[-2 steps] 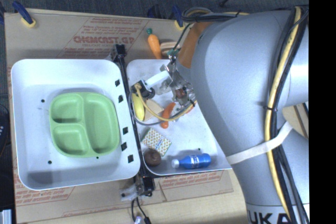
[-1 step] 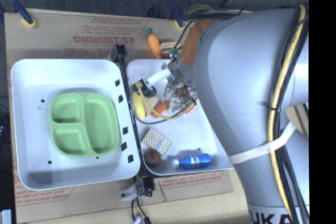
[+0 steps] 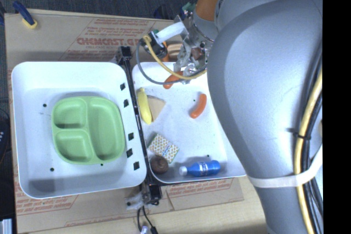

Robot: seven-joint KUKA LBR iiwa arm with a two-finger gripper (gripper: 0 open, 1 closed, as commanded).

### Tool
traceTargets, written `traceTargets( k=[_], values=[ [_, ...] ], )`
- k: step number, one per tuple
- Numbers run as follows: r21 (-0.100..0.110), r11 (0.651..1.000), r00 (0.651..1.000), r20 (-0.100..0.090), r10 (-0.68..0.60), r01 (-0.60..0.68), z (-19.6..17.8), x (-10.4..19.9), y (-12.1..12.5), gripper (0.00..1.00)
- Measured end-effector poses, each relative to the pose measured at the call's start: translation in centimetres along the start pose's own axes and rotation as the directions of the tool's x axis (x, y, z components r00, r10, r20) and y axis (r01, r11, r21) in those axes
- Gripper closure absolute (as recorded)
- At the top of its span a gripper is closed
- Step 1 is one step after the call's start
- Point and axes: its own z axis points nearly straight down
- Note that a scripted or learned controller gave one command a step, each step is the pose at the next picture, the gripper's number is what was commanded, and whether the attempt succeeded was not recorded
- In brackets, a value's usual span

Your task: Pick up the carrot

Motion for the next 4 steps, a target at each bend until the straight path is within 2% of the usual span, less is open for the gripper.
traceTargets(
  k=[1,2,3,4],
  values=[
    [0.000,1.000,1.000,0.001,0.002,-0.002,0.0,-1.0,4.3,1.00],
    [0.004,1.000,1.000,0.004,-0.005,0.005,-1.0,-0.9,4.1,1.00],
    [0.004,0.803,0.803,0.002,-0.596,0.596,3.0,-1.6,9.9,1.00],
    [0.002,0.574,0.574,0.002,-0.819,0.819,2.9,-7.6,12.8,1.00]
  ],
)
